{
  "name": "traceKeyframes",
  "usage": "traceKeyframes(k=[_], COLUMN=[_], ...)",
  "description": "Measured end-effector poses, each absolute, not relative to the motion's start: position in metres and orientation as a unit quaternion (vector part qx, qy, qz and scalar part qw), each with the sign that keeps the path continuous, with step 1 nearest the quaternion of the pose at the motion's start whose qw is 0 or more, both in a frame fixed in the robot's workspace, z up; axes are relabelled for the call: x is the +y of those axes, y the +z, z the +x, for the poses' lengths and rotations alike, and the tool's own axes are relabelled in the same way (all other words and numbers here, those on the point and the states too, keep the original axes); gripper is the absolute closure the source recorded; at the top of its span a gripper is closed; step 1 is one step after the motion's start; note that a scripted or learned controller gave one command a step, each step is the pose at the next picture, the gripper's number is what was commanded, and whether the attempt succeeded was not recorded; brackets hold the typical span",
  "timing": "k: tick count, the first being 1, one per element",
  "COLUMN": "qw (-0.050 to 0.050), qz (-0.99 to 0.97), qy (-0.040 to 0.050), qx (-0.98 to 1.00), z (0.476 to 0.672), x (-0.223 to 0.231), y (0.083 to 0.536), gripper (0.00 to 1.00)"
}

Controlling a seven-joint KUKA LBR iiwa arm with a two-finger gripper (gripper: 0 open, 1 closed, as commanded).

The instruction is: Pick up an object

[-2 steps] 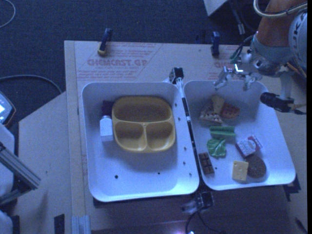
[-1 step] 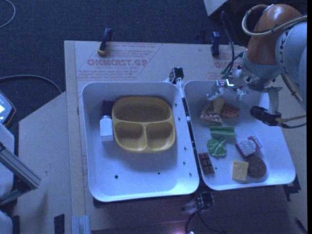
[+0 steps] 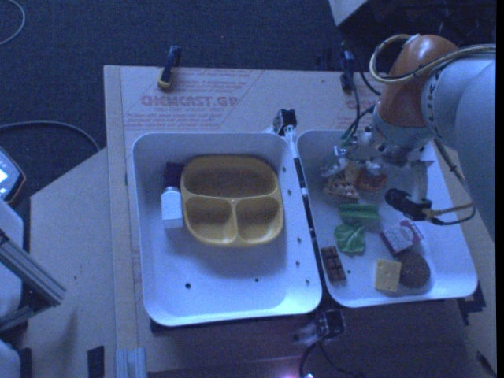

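Dim bench bears 2 white bins. Left bin holds a yellow divided tray and a small white bottle, with bare floor toward its near edge. Right bin is crowded with toy foods. Gripper sits at its far end; finger state cannot be told.

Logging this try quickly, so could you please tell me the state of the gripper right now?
Gripper: low over the right bin's far end; open or closed cannot be told.
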State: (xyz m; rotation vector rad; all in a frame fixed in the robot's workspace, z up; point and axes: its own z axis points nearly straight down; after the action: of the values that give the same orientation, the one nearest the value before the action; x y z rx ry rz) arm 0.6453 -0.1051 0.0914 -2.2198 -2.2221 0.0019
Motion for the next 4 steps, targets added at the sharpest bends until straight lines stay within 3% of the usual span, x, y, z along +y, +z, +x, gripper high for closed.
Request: traceKeyframes(k=[1, 2, 4], qw=[-0.002, -0.007, -0.003], qz=[-0.707, -0.707, -0.708], qy=[-0.0007, -0.0040, -0.0017], qx=[-0.707, -0.707, -0.707], z=[0.648, 0.650, 0.643], x=[-0.106, -0.106, -0.107], y=[0.090, 0.102, 0.196], gripper=[0.00, 1.00, 1.00])
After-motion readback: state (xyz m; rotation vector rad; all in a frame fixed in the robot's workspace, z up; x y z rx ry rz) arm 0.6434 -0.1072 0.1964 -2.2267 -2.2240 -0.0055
